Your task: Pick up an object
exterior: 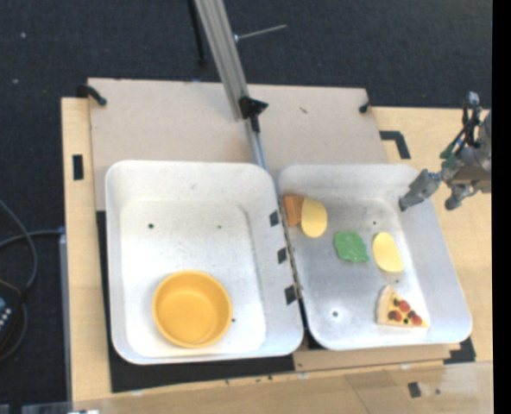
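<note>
At the right bin's (pixel 428 231) upper right rim hangs the gripper (pixel 434 193), fingers spread apart with nothing between them. Inside that bin lie a yellow piece (pixel 314 218), a green piece (pixel 351 247), a second yellow piece (pixel 387 252) and a pizza slice (pixel 400 310) — all apart from the gripper. A yellow bowl (pixel 192 308) sits in the left bin (pixel 152 188).

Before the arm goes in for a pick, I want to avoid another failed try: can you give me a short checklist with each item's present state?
1. Gripper holding nothing: ok, it hangs at the right bin's upper right rim, nothing between its fingers.
2. Fingers open: ok, they look spread.
3. Targets present: ok, yellow piece, green piece, pizza slice, second yellow piece.
4. Nearest target stands free: ok, the first yellow piece lies apart from its neighbours.
5. Yellow bowl out of the way: ok, in the left bin.
</note>
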